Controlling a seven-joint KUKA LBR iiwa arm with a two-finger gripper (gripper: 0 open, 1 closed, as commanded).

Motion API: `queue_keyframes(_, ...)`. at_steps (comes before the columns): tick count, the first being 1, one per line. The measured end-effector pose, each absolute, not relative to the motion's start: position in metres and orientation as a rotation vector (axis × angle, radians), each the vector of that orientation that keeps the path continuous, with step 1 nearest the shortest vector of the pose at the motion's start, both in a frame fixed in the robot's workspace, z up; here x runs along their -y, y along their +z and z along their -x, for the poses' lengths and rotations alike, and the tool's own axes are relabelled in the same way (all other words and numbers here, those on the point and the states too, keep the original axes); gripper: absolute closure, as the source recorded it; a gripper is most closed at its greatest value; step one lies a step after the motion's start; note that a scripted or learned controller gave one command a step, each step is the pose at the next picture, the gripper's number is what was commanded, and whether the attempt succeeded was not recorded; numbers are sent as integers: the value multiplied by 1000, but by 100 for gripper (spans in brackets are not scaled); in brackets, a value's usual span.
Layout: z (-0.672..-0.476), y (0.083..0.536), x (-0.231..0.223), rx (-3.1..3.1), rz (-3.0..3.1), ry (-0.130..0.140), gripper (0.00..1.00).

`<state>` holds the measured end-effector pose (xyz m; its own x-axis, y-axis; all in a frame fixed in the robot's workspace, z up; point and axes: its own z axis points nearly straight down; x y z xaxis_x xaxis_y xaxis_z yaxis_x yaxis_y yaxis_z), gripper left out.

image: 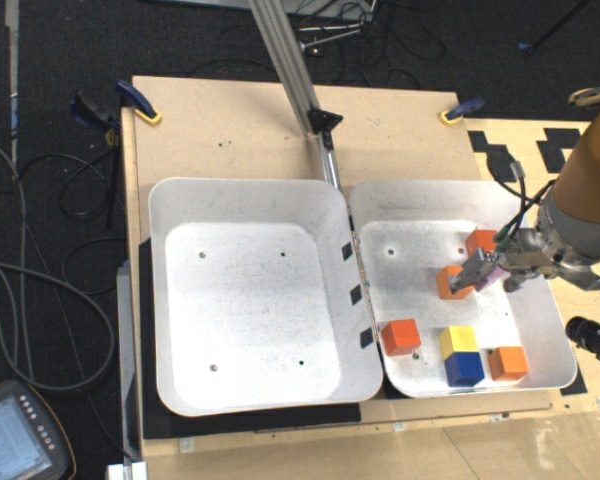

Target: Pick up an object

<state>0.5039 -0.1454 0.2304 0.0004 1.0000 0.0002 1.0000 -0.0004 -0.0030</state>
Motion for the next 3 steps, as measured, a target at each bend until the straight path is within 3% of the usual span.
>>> queue_keyframes(2,-501,121,149,2216,2220,5,0)
queue_keyframes(3,-503,133,149,2222,2222,-1,100)
